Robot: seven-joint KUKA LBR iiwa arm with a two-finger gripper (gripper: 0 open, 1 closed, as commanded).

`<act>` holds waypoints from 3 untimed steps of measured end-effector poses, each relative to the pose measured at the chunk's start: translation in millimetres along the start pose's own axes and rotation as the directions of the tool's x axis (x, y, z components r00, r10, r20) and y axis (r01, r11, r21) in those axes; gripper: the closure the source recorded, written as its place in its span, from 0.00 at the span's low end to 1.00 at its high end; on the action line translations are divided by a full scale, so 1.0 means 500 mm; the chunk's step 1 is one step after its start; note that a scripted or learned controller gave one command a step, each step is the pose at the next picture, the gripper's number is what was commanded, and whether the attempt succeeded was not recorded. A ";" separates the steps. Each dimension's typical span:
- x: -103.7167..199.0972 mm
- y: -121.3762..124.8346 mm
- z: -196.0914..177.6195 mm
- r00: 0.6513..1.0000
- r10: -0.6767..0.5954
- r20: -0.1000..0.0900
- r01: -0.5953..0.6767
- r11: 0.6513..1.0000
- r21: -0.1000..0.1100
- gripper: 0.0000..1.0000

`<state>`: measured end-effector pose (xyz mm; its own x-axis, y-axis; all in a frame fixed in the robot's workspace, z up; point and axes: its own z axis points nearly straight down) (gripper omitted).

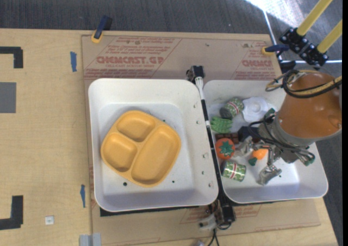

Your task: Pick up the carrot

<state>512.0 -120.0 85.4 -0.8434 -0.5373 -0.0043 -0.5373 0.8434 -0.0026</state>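
The arm reached in from the right over the right bin [312,188], its orange band above the wrist. The pincer [260,155] hung low among the clutter there, and the carrot [259,154] lay right at its tip; whether its fingers were apart or closed around the carrot could not be told. Nearby lay a red-orange toy [224,147], a striped can [234,171] and another can [234,107]. The left bin [100,130] held a yellow divided plate [141,147] on the desk [43,130].
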 end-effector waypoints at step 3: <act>0.022 0.020 0.000 0.998 -0.059 -0.002 0.059 0.998 -0.002 0.00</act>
